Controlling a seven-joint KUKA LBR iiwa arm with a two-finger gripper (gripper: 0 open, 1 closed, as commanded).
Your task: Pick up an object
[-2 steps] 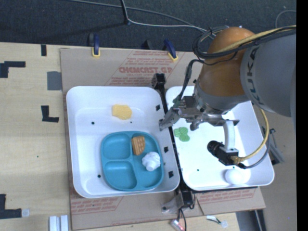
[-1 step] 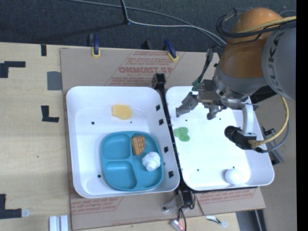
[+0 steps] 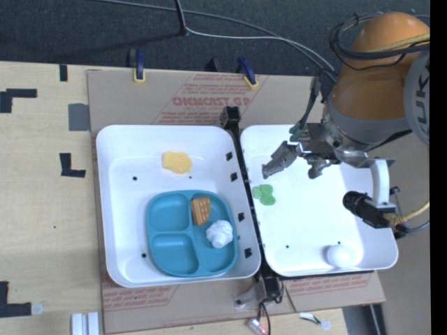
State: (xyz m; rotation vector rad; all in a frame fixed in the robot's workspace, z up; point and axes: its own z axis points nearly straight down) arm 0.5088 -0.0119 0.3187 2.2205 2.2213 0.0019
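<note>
- Left bin (image 3: 112, 187): a yellow lump (image 3: 177, 162) lies near the back wall, apart from the blue divided tray (image 3: 167, 246) in front of it.
- On that tray, a tan waffle-like piece (image 3: 200, 210) sits on the divider, with a white crumpled object (image 3: 220, 234) just beside it.
- Right bin (image 3: 300, 243): a green object (image 3: 264, 194) lies near the left wall.
- The gripper (image 3: 290, 160) hangs above the bin, fingers spread, nothing between them, close to the green object.
- A white ball (image 3: 341, 255) rests at the front edge.
</note>
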